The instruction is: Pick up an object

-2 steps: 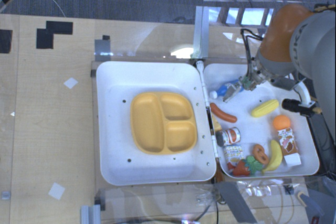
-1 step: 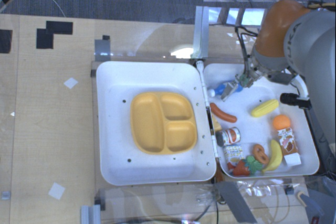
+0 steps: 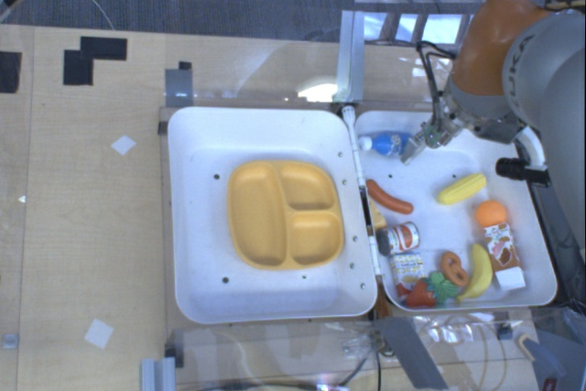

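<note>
the right bin (image 3: 540,284) serves as the landmark here. the grey arm with its orange band comes in over the bin's far right corner, and the gripper (image 3: 419,145) hangs low over the bin's far left part, tilted down toward a small blue and white bottle (image 3: 385,143) lying on its side just beside the tip. whether the tool is apart or together cannot be told, since the tip is small and blurred, and nothing shows clamped in it. the other objects lie on the bin floor: a red sausage (image 3: 389,197) near the bin's left wall, a yellow corn cob (image 3: 461,189) toward the middle, an orange ball (image 3: 492,213) near the right side, and a small carton (image 3: 504,255) just below the ball. a can (image 3: 400,238) lies against the left wall, with a printed packet (image 3: 408,266) next to it toward the near edge. a banana (image 3: 478,270) curves along the near right part, touching a pretzel-like piece (image 3: 451,266) and a cluster of red and green items (image 3: 430,289) at the near edge. left of the right bin, touching it, sits the left bin (image 3: 197,284), holding a yellow divided tray (image 3: 286,213) in its middle.
</note>
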You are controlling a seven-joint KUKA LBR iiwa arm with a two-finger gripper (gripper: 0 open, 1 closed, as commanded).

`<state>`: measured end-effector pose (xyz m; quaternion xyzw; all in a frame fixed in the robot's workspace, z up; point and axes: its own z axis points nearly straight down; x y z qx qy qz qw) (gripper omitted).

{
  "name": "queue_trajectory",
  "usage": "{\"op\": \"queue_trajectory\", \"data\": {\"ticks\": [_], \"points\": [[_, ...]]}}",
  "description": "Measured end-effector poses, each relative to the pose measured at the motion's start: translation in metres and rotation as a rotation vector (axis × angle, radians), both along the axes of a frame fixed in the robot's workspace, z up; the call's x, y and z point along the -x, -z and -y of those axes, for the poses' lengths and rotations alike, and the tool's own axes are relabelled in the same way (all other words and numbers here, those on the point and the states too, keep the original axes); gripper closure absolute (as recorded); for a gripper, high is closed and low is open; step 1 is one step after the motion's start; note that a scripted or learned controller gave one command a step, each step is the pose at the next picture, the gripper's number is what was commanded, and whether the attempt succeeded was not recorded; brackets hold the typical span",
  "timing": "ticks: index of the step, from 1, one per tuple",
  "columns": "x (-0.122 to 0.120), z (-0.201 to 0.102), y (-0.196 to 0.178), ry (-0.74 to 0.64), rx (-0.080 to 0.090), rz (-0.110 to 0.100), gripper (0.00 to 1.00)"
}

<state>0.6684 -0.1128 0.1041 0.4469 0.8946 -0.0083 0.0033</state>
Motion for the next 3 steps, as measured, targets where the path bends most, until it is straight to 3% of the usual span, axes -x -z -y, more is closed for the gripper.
{"op": "queue_trajectory", "data": {"ticks": [1, 2, 3], "points": [[0.000, -0.005, 0.001, -0.004, -0.007, -0.004, 0.00], [0.003, 0.007, 0.012, -0.254, -0.011, -0.013, 0.00], [0.004, 0.006, 0.015, -0.255, -0.013, -0.015, 0.00]]}}
